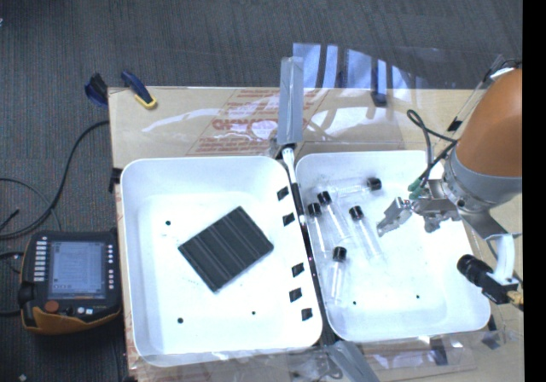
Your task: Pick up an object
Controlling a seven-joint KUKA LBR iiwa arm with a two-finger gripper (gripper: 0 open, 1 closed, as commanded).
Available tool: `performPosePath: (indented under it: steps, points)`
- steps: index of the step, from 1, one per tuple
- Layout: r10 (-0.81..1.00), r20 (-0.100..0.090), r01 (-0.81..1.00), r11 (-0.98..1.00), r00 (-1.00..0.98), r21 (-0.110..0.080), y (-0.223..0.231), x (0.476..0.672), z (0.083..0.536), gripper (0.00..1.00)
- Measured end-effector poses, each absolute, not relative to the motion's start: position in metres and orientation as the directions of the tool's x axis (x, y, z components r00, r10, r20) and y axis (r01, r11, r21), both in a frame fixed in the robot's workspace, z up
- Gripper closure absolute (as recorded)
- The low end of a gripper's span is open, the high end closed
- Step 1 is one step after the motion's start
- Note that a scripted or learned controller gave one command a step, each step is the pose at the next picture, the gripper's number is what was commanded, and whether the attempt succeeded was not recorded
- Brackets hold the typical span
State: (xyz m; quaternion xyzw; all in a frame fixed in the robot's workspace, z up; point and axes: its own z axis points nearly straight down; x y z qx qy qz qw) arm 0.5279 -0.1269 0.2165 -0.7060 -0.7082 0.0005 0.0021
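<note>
The silver two-finger gripper (394, 217) hangs with fingers apart, holding nothing. Clear plastic tubes with black caps (357, 215) lie at its nine o'clock.

Bench (171, 120) under two white bins (153, 193)

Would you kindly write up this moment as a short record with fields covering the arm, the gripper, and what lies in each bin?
arm: grey with orange band, reaching in from the right
gripper: above the right bin, nothing seen between its fingers
left bin: one dark ribbed slab, lying flat
right bin: several clear tubes with black caps, loose near its left side
beside bench: handheld control pendant on the floor at left
</note>
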Motion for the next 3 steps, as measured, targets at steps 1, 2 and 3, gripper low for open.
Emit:
performPosePath:
  steps: [1, 2, 3]
  points:
    - [0.995, 0.001, 0.995, 0.100, -0.100, 0.000, -0.098, 0.570, 0.097, 0.00]
    - [0.982, 0.000, 0.982, 0.191, -0.191, 0.001, -0.119, 0.625, 0.141, 0.00]
    - [0.958, -0.009, 0.958, 0.287, -0.287, 0.022, -0.111, 0.622, 0.102, 0.00]
